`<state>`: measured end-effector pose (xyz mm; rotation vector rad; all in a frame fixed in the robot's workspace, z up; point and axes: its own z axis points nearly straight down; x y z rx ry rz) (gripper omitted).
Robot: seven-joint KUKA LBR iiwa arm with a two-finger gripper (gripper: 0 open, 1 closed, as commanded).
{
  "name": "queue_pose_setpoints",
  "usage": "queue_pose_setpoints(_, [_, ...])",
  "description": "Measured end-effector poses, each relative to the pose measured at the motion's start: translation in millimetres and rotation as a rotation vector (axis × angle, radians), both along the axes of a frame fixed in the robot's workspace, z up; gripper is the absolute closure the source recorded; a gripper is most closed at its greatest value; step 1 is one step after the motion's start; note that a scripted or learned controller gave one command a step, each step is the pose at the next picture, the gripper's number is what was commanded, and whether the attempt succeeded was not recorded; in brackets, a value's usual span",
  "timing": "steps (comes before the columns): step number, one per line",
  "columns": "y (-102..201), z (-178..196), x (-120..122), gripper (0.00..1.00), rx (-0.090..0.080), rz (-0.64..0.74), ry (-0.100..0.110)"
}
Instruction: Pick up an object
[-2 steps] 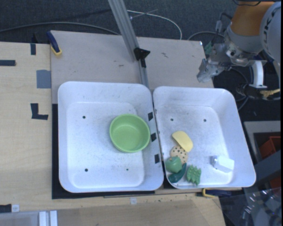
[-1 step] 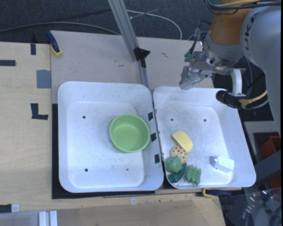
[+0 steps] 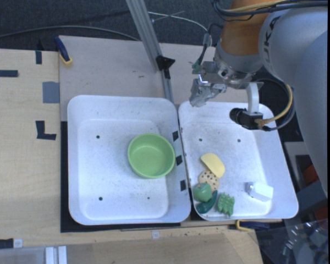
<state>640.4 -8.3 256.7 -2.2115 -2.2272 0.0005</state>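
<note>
Toys point(image 3: 213, 187) crowd the right bin's point(image 3: 275, 164) near-left corner; its middle lies open.

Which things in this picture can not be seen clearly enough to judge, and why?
- hand: small and blurred in the camera view; finger state cannot be judged.
- green toys in the right bin: crowded together, overlapping, too small to identify.
- white object: too small to identify.
- arm: cut off by the right edge.

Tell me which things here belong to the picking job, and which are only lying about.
Job:
- tool, above the right bin's far edge
- candidates in that bin: yellow piece, green toys, small white block
- green bowl in the left bin

Lying about:
- blue-and-yellow clamp
- metal pole
- tape marks
</note>
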Motion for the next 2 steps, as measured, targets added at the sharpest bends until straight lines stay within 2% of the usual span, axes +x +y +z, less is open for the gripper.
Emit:
queue_pose_setpoints(1, [51.1,-17.0,-18.8,1.0,-0.001,-0.001,0.002])
queue_pose_setpoints(2, [104.1,-11.3,-30.0,1.0,0.0,0.0,0.0])
